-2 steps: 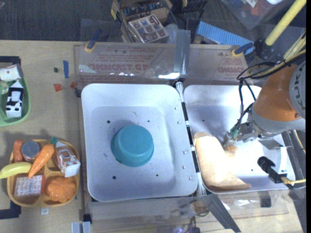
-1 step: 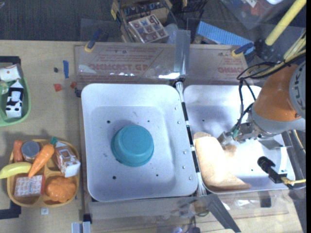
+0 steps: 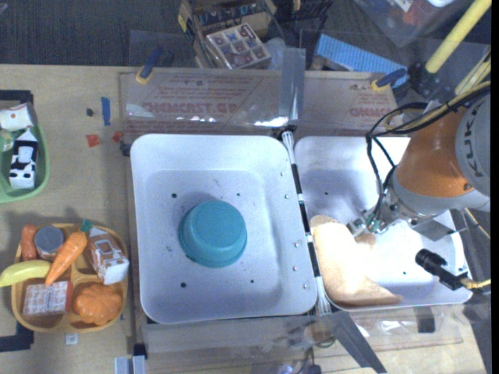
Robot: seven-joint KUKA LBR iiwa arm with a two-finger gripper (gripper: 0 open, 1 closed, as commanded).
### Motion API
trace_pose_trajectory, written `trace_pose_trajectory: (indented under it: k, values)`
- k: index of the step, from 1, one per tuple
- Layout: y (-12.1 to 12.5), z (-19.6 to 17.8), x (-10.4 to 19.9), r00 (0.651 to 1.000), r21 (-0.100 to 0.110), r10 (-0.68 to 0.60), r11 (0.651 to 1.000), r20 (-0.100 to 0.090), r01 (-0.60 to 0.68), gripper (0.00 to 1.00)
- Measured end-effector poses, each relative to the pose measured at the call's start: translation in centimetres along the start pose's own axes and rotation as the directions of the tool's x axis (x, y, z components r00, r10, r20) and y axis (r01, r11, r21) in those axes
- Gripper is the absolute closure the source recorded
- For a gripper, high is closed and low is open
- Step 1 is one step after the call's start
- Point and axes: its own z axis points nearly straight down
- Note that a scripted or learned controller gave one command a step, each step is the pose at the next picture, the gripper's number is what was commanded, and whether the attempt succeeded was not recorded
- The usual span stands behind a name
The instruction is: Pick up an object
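The arm [image 3: 440,166] reaches into the right bin [image 3: 335,158], its gripper [image 3: 373,226] low over the near-left part of that bin, at the upper right edge of a tan slab [image 3: 347,267]. Whether the gripper is open or closed cannot be told from this angle, and nothing shows the slab as held. The slab lies flat against the bin's left wall and near edge, its long axis running from the rounded end at the left wall toward a tapered point aimed at the near-right. The step in hand looks like the descent onto the slab; the next move would call for a grip across its short width, then a straight lift. A blue bowl [image 3: 214,233] sits upside down in the middle of the left bin [image 3: 156,162], well apart.
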Motion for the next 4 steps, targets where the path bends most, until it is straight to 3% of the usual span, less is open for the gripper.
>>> trace_pose_trajectory:
  k: [4]
  values:
    - [-0.01, 0.01, -0.01, 1.000, 0.000, 0.000, 1.000, 0.000, 0.000, 0.00]
